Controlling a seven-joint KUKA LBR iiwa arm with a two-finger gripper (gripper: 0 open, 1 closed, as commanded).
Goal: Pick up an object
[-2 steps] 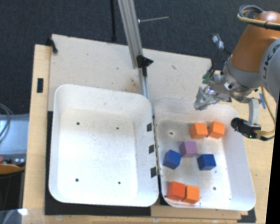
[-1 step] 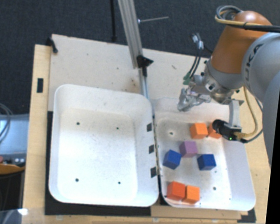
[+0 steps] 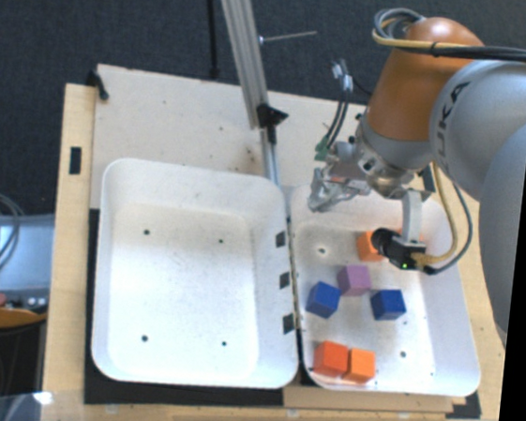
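Two shallow white bins are sitting side by side on the bench (image 3: pixel 67 230). The left bin (image 3: pixel 190 272) is showing only its speckled white floor. The right bin (image 3: pixel 444 358) is holding six small blocks. An orange block (image 3: pixel 368 245) is lying near the far wall, partly hidden by a black fitting hanging from the arm. A purple cube (image 3: pixel 355 279) is sitting at the centre, turned so that its corners point toward the bin walls. A blue cube (image 3: pixel 324 299) is lying just to its near left, and a second blue cube (image 3: pixel 388 304) just to its near right; both are likewise turned at a slant. Two orange blocks, the redder one (image 3: pixel 330 357) and the paler one (image 3: pixel 361 364), are touching at the near rim, forming a row whose long axis is running left to right. The arm (image 3: pixel 427 91) is reaching in from the right, and the gripper (image 3: pixel 326 198) is hanging over the far left corner of the right bin, apart from every block. Whether its fingers are spread or closed cannot be told; nothing is visible between them.
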